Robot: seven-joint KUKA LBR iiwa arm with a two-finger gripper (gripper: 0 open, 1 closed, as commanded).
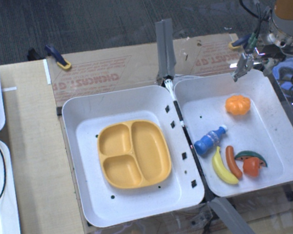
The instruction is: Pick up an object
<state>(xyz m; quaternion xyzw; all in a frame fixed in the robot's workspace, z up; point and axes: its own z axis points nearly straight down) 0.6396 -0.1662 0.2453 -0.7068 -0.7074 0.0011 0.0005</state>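
a: which obj to grab? the orange fruit (238,105) looks easiest imo. it sits alone in the right bin (283,135), toward the far side.

b: agreed. prob a light plastic toy, stiff, smooth skin, so a bit slippery and could roll. best to close across its widest part, straight from above.

a: what's near it?

b: toward the camera from the orange fruit, w/ a gap, lies the blue bottle (210,140), slanted. further toward the camera are the banana (222,168), the sausage (232,162) touching it, and a red veg w/ green top (251,163) just beside the sausage. those three are crowded, harder to take.

a: and the gripper (244,65)?

b: beyond the orange fruit, over the bin's far rim, not over the fruit yet. nothing held afaict. the fingers are too small and cluttered to read, can't tell if they're apart or together.

a: left of the fruit?

b: the left bin (85,151), w/ a yellow divided plate (134,154) in it. not needed.
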